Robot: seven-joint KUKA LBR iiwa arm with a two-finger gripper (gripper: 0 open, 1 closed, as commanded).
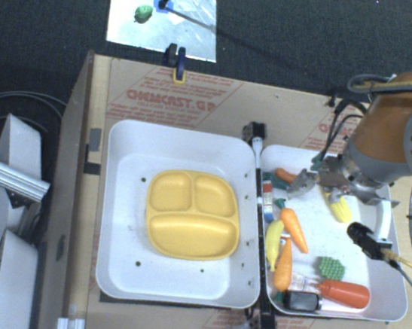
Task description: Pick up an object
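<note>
The camera view looks down at a slant on the counter (200, 98), a brown board that carries two shallow white bins side by side so that one can serve as source and the other as a free space. The left bin (120, 262) holds just a yellow divided plate (192, 215), lying flat near its middle.

The right bin (393, 296) is where the pickable things are heaped. An orange carrot (294, 229) lies aslant beside a yellow-green piece (273, 242) along the dividing wall, with a second orange carrot (284, 264) below them. Toward the near edge lie a green leafy piece (331, 268), a long red-orange toy (343, 293) and a dark block (301, 299). A small corn cob (341, 209) rests near the far side, just beside the wrist, and an orange-red piece (285, 176) lies at the far left corner.

The arm (397, 133) reaches in from the right and hangs over the far part of the right bin, its gripper (304, 183) pointing down and left toward that orange-red piece. The jaws are too small and too blurred against the clutter for me to say how far apart they stand, and nothing can be made out between them. Judging by its position, the arm is lining up on the far-corner items, and no object is lifted yet.
</note>
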